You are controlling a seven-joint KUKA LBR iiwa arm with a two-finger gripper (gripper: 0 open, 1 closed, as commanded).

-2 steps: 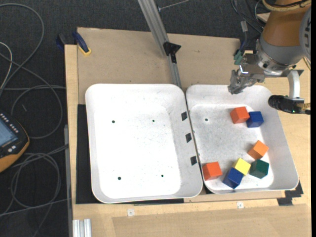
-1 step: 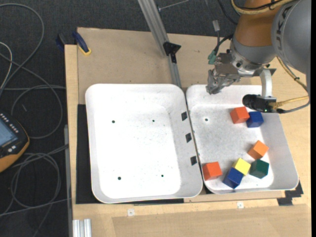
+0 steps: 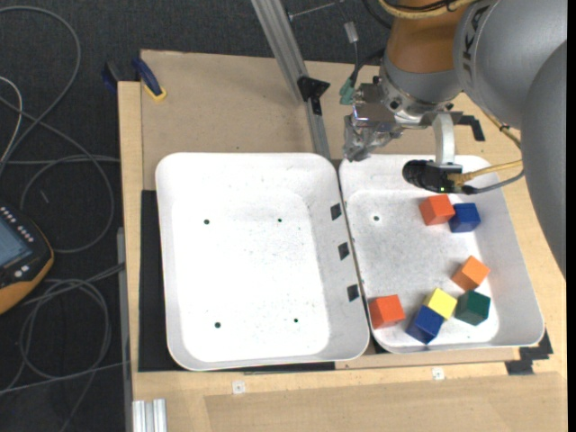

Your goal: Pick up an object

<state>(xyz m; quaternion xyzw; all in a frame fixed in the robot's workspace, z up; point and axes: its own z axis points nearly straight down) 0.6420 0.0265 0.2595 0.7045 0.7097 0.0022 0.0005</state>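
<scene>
Camera view: pincer (image 3: 358, 145), finger state indistinct, hangs over the right bin's (image 3: 513, 268) far-left corner; nearest orange cube (image 3: 436, 210) lies right and nearer.

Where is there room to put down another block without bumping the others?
The whole left bin is bare. In the right bin, the middle is free, between the orange block up top and the orange block below. The bottom right corner is crowded around the yellow block.
</scene>
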